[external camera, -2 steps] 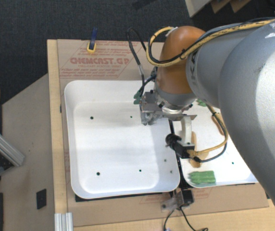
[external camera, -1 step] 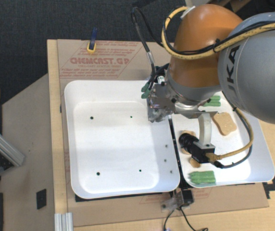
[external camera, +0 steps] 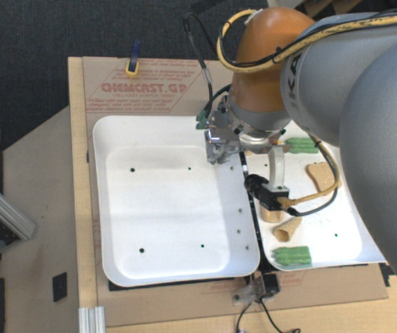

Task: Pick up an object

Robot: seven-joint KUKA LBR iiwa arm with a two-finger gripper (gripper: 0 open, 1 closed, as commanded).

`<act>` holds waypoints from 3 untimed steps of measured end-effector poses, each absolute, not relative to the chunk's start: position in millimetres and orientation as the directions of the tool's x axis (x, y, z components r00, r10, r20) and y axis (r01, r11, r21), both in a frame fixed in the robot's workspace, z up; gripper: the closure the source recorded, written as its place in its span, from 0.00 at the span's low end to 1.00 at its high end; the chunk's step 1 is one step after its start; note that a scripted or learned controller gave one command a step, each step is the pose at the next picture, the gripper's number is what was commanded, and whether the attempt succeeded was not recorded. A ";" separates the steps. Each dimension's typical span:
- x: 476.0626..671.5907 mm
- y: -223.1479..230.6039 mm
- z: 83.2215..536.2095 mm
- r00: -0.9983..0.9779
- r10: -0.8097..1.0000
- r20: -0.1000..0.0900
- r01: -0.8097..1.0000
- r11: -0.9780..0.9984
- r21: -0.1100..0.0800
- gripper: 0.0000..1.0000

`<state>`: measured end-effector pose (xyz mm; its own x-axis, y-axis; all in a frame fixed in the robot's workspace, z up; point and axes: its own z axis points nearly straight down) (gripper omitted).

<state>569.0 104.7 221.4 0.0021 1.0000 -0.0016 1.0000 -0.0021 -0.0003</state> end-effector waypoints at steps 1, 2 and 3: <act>596.6 94.6 159.0 0.002 1.000 -0.002 1.000 -0.002 -0.007 1.00; 660.3 123.4 80.3 -0.003 1.000 -0.001 1.000 0.003 0.004 1.00; 667.9 234.3 235.6 -0.013 1.000 0.011 1.000 0.012 0.019 1.00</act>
<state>667.9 234.3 235.6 -0.0126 0.9999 0.0110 0.9997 0.0123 0.0192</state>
